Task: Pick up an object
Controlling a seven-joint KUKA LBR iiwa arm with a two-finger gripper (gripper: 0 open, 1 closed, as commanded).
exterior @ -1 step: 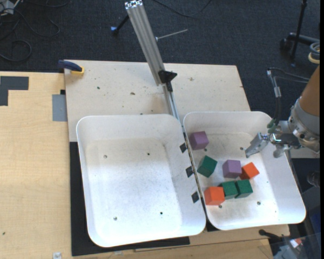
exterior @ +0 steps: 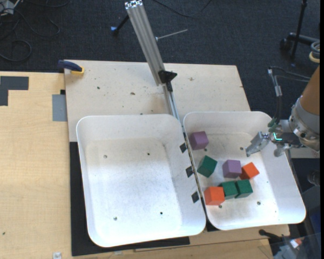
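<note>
While the gripper (exterior: 266, 144) hung spread and empty above the right bin's (exterior: 291, 198) far right side, the orange cube (exterior: 250, 170) nearest it lay just beside a purple cube (exterior: 231, 168)

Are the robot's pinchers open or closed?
Open. The hand hovers over the right bin with its two fingers spread apart, nothing between them.

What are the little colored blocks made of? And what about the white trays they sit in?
The blocks, like the purple block and the orange block, look like painted wood or solid plastic: flat matte faces, crisp edges, no shine. It is hard to tell which. The right tray and left tray look like thin molded plastic: smooth, rounded rims, one even white, speckled with dark scuffs.
</note>
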